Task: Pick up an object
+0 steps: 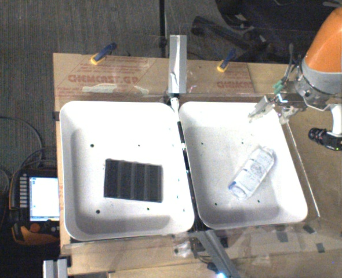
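Note:
A clear plastic bottle (251, 172) lies on its side in the right bin (217, 126), slanting from lower left to upper right. A flat black ribbed block (133, 180) rests on the floor of the left bin (84, 120). My gripper (271, 113) hangs over the far right corner of the right bin, well above and behind the bottle. Its two fingers stand apart with nothing between them. The orange band of the arm (327, 42) is at the upper right.
The bins sit side by side on a brown board (119, 77) held by blue and yellow clamps. A metal post (177, 65) rises behind the seam between the bins. A handheld pendant (35, 198) lies left of the bench.

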### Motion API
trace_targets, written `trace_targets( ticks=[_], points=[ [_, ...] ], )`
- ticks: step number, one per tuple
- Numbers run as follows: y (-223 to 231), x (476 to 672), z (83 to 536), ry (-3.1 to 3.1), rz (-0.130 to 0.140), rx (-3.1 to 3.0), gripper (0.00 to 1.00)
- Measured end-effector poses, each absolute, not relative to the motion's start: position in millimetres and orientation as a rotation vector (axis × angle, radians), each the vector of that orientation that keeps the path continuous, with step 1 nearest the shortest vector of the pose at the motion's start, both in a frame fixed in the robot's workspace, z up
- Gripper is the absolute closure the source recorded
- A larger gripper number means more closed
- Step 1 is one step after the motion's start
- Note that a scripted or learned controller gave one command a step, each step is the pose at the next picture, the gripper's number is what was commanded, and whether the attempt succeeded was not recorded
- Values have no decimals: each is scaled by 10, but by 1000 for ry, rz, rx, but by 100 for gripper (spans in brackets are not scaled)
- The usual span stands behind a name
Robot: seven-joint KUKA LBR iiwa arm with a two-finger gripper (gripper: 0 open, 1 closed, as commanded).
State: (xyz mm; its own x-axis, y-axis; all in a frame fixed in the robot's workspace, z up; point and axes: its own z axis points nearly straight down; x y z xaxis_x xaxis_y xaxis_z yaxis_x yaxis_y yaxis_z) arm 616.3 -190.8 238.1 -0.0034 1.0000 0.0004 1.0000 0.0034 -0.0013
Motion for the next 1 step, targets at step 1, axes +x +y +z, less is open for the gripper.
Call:
trace_targets(
  ticks=[1],
  points=[
    [-2228, 6456, 3519, -1990, 4, -2435, 0]
  ],
)
